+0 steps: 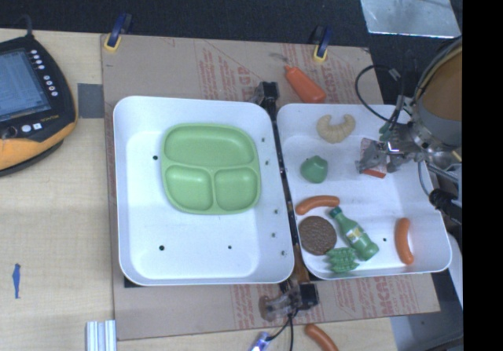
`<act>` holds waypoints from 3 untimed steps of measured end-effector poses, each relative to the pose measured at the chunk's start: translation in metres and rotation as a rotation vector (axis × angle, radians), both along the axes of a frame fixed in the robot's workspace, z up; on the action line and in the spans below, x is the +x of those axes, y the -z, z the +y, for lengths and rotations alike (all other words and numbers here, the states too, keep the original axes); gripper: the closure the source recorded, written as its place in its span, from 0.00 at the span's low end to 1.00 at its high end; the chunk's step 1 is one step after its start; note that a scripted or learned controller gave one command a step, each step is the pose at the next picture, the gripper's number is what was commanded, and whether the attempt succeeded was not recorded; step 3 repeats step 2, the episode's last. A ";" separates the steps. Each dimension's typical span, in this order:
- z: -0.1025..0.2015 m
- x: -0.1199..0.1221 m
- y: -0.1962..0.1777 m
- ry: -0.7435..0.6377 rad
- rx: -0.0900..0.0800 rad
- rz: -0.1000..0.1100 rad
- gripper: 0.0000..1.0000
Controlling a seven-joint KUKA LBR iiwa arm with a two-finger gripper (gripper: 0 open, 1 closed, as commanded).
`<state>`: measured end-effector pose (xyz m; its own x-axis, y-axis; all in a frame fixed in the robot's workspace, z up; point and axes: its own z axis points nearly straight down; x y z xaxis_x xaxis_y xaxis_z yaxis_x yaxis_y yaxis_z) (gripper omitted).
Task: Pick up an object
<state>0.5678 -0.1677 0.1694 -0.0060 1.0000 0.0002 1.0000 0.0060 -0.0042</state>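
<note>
My gripper reaches in from the right over the right bin, near its upper right part. A small red piece shows right at its tip; whether it is held is unclear. In the same bin lie a tan croissant, a green pepper, an orange sausage, a brown round cookie, a green bottle, a green leafy piece and a second sausage. The croissant and pepper lie to the gripper's left.
The left bin holds a green divided plate. An orange carrot lies on the cardboard behind the right bin, and another sausage in front. A teach pendant sits at the far left.
</note>
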 end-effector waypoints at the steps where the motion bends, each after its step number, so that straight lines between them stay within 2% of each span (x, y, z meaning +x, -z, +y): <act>1: 0.044 0.066 0.014 0.001 -0.001 0.000 1.00; 2: 0.094 0.028 -0.042 0.001 0.001 0.000 1.00; 3: 0.094 0.028 -0.042 0.001 0.001 0.000 1.00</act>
